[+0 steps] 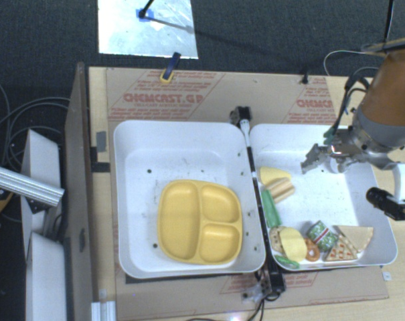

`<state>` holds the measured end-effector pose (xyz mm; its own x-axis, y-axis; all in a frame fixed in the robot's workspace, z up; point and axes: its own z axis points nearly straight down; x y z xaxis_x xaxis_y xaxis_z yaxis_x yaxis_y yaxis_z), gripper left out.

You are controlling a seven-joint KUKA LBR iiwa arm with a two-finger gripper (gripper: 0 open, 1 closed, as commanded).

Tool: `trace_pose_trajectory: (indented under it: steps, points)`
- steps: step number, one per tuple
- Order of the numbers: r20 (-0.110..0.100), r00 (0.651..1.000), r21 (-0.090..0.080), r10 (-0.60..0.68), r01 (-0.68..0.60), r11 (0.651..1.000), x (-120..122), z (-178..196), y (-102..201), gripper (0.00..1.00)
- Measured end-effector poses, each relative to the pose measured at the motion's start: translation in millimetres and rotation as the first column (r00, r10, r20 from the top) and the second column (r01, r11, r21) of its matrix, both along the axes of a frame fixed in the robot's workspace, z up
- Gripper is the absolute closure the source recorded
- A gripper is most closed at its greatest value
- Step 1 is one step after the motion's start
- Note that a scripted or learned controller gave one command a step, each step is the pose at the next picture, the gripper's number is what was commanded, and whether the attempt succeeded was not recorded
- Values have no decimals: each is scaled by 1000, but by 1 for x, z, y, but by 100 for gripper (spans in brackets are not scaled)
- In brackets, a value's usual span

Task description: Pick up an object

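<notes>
My gripper (322, 160) hangs over the far middle of the right bin (363, 186). It looks open, with nothing between its fingers. Toy food lies below and to its left along the bin's left wall: a yellow piece (274, 176), a tan bun (281, 191) and a long green vegetable (270, 211). At the near edge sit a yellow lemon-like piece (292, 243), a small green and red can (320, 233) and a pizza slice (355, 238). The gripper touches none of them.
A yellow divided plate (199, 221) lies in the left bin (142, 152), toward its near side. A thin wall (250, 172) separates the two bins. The arm comes in from the right above the right bin's far corner. Cardboard (189, 92) lines the bench behind the bins.
</notes>
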<state>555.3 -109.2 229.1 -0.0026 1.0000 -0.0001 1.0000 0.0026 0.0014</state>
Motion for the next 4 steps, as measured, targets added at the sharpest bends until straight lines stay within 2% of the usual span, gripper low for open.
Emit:
trace_pose_trajectory:
  steps: [1, 2, 3, 4]
  points:
    - [-1, 1000, 0, -3, 3, 1000, 26, -150, -23, 0]
    - [-5, 1000, -1, -9, 9, 1000, -44, -145, -97, 0]
    - [-2, 1000, 1, -3, 3, 1000, -68, -145, -92, 0]
    - [1, 1000, 0, -1, 1, 1000, -68, -145, -97, 0]
